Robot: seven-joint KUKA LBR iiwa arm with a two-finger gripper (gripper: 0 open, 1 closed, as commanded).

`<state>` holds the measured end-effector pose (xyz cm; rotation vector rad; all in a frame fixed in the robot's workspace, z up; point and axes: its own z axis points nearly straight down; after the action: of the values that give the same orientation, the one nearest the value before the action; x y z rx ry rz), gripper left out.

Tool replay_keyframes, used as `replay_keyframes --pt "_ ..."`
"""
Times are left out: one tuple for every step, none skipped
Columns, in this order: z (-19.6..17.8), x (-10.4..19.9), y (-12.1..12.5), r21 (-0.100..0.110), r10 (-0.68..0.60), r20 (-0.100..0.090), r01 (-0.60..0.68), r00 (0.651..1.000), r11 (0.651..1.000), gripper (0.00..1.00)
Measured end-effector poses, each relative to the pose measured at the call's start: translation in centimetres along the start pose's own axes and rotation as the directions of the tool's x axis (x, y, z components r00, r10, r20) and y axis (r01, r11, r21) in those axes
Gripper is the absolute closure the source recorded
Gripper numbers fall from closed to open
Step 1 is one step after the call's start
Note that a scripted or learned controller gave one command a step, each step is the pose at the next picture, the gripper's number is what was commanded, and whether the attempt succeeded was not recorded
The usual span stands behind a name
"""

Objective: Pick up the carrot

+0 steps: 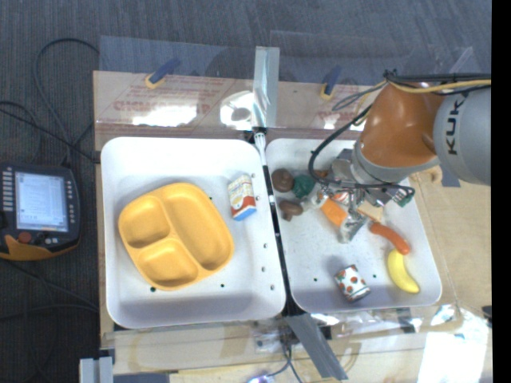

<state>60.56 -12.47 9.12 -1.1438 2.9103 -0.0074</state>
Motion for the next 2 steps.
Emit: replay_keyframes --pt "-0.1 2.5 2.5 0.004 0.154 0.004 -0.155 0.988 0.988 0.00" --pt "-1.3 2.2 2.4 0.007 0.154 0.007 -0.154 0.988 0.988 1.00"
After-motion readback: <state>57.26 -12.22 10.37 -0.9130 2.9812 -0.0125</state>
